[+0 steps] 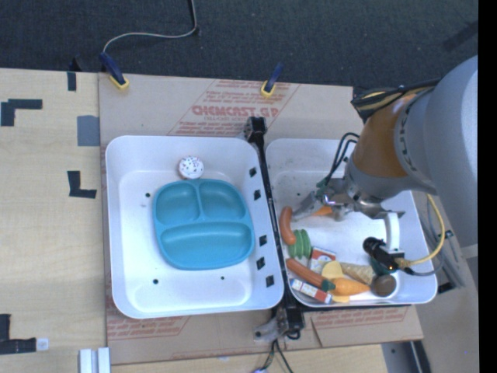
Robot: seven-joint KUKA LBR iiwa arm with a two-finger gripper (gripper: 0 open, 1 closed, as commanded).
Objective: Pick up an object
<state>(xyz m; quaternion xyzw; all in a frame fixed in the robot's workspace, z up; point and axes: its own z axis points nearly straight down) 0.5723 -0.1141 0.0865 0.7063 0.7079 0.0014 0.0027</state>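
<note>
Camera view — cardboard-topped bench (194,115), dk carpet (311,22)

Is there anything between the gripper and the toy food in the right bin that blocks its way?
Nothing visible does. The gripper hangs over the right bin, close above the sausage at the bin's left side. The other toy food lies heaped toward the front edge, with bare bin floor between.

Two bins (128,231), one blue plate (203,224)
</note>
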